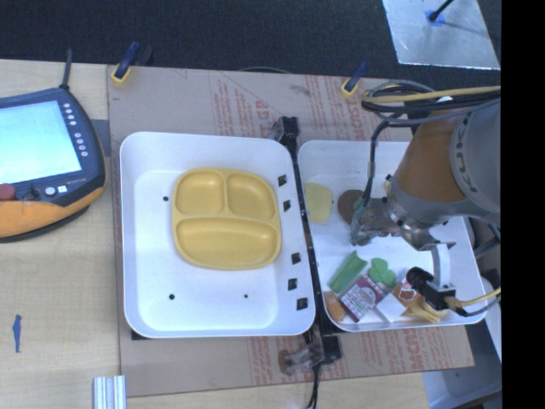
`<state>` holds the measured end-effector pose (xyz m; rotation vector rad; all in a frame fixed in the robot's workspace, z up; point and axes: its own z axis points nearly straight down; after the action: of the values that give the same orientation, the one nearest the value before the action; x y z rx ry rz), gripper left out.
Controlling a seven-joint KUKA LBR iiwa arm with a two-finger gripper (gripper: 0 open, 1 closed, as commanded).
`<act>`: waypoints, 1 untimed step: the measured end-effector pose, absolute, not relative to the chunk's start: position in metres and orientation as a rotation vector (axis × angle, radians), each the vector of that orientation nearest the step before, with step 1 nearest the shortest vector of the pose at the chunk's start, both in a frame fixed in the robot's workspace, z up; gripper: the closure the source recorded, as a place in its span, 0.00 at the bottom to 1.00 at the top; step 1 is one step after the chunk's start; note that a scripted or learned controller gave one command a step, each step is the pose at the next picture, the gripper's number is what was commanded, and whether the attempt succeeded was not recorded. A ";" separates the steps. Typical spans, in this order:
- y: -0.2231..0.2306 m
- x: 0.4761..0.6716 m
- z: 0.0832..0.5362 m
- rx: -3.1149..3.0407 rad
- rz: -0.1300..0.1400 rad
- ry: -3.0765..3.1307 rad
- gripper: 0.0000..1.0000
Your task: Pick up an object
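Heaped in the right bin's (336,147) near corner: a maroon packet (361,297), green pieces (349,272) and small packets. Farther in, above that heap, the hand (368,226), grip impossible to tell. Beyond, a pale yellow piece (318,201) and brown disc (348,203)

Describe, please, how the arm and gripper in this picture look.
The arm is a thick grey cylinder with a broad orange band above the wrist. Black and yellow cables loop over it. The gripper is a small, dark metal assembly.
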<state>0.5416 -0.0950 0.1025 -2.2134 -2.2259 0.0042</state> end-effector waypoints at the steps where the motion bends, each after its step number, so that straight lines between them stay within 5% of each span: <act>1: -0.095 0.542 0.102 -2.212 0.005 -2.227 0.00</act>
<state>0.5415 -0.0949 0.1021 -2.2123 -2.2271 0.0053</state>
